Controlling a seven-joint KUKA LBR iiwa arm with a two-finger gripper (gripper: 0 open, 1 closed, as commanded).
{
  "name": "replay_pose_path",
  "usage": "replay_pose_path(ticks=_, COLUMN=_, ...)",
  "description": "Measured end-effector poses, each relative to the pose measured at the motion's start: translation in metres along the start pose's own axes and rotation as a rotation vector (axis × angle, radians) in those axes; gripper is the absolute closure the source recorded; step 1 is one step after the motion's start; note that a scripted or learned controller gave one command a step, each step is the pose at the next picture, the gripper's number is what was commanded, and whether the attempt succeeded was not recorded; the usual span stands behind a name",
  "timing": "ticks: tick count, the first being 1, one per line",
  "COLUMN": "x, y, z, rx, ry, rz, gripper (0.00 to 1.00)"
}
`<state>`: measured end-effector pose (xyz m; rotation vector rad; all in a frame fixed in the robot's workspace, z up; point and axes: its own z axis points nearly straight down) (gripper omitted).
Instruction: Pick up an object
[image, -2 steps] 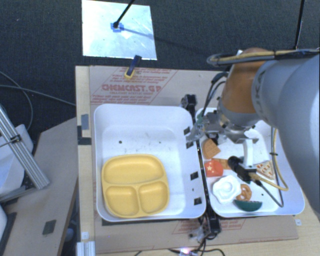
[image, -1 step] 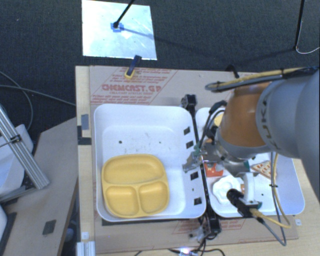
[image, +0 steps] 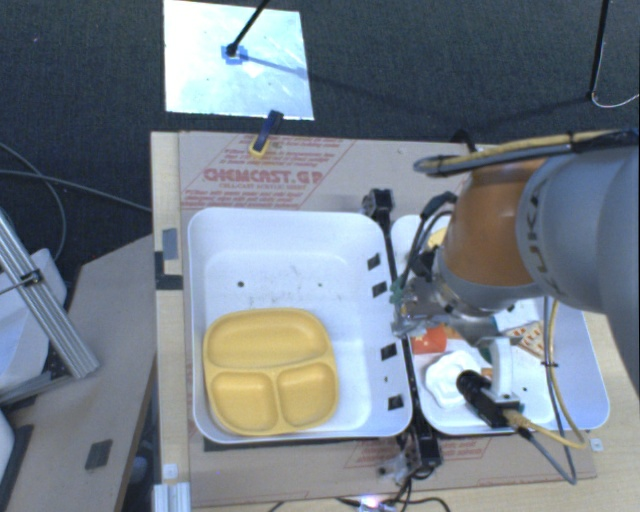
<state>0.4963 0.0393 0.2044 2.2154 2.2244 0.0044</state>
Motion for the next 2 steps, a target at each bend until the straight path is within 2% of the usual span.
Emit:
replay_pose_path(ticks=1, x=0.064, y=-0.011, z=0.021, rx=0.006, ry=0.002, rz=-0.006, gripper=1.00)
replay_pose_path(ticks=2, x=0.081, y=0.016, z=0.116, rx=-0.007, ry=-0.002, rz=0.002, gripper=1.00)
